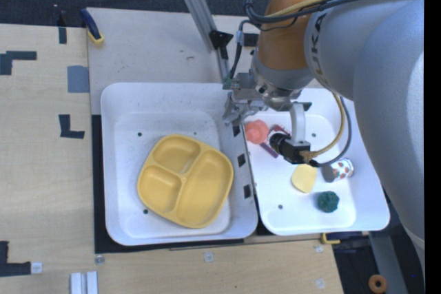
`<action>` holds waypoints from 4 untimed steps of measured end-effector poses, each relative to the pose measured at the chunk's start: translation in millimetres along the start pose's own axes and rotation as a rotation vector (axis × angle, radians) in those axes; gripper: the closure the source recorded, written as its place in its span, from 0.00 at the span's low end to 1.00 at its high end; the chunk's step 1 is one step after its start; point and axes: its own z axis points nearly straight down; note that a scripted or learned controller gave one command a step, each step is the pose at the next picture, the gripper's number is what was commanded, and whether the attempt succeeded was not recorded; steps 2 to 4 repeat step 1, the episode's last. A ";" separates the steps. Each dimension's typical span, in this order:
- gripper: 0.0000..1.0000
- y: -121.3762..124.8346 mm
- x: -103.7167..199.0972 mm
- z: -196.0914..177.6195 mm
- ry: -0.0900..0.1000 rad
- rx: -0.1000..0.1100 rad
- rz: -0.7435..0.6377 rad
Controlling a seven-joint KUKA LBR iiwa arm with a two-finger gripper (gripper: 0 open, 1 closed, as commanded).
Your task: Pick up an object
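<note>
In the right bin lie a pink rounded object, a pale yellow piece, a dark green ball and a small red-and-white can. My gripper hangs below the orange band, over the upper left corner of the right bin, close to the divider between the bins. It sits just up and left of the pink object. The arm's wrist hides part of the bin behind it. A yellow divided plate lies in the left bin.
A black hose fitting from the arm hangs over the right bin beside the pink object. A slanted metal pole rises behind the bins. A blue-and-yellow clamp sits at the bench's far left corner.
</note>
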 end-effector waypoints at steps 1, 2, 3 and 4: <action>1.00 6.1 45.5 12.9 -0.001 0.002 0.001; 1.00 6.1 45.5 12.9 -0.001 0.002 0.001; 1.00 6.1 45.5 12.9 -0.001 0.002 0.001; 1.00 6.1 45.5 12.9 -0.001 0.002 0.001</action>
